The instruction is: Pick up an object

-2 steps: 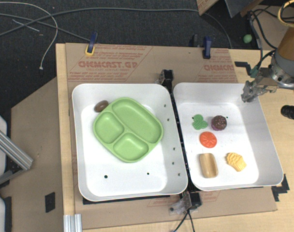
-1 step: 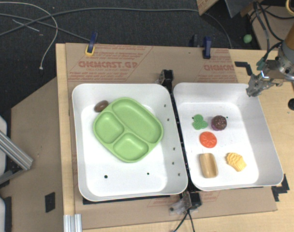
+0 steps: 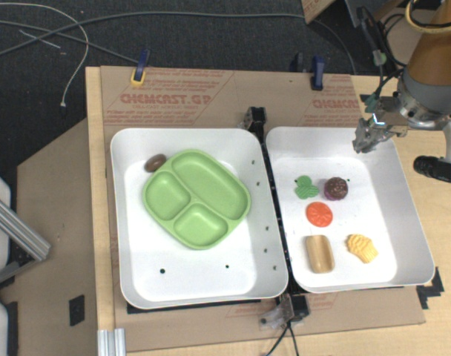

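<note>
Hand point(image 3: 368, 138) over right bin's point(image 3: 403, 199) far rim, toys well apart.

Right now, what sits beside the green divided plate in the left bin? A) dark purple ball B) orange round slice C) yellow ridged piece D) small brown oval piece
D: the small brown oval piece lies at the upper-left edge of the green divided plate in the left white bin.

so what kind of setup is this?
Likely a lab pick-and-place test bench: a grey arm's two-finger gripper above two shallow white bins, toy foods like the orange round slice, cardboard base clamped with blue clips.
</note>
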`<state>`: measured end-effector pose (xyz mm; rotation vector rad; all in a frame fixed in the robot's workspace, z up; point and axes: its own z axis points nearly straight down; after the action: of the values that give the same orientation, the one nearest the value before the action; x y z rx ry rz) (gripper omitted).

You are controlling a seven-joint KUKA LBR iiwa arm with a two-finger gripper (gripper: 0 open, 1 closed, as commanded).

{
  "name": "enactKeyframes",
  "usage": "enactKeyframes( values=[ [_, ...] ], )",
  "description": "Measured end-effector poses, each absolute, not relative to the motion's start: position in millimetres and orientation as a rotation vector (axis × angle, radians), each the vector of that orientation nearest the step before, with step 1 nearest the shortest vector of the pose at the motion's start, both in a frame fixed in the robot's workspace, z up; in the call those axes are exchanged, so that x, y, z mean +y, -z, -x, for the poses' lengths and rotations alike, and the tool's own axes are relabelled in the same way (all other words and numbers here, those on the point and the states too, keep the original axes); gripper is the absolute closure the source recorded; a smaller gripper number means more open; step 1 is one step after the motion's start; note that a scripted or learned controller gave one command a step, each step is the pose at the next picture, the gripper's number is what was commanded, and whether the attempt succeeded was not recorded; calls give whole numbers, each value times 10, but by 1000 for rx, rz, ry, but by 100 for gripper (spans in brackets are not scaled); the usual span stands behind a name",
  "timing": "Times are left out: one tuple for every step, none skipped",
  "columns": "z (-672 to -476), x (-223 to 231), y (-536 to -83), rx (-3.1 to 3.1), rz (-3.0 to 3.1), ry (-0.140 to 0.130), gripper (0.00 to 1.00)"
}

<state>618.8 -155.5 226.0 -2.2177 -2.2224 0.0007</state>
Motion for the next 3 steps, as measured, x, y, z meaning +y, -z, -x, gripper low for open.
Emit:
enactKeyframes(
  values=[
    [-6110, -1036, -2361, -2221, 2219, 0, 100],
    [-6030, -560, -2434, -2223, 2217, 0, 100],
    [-5985, -125, -2327, -2221, 2218, -2, 100]
  ],
)
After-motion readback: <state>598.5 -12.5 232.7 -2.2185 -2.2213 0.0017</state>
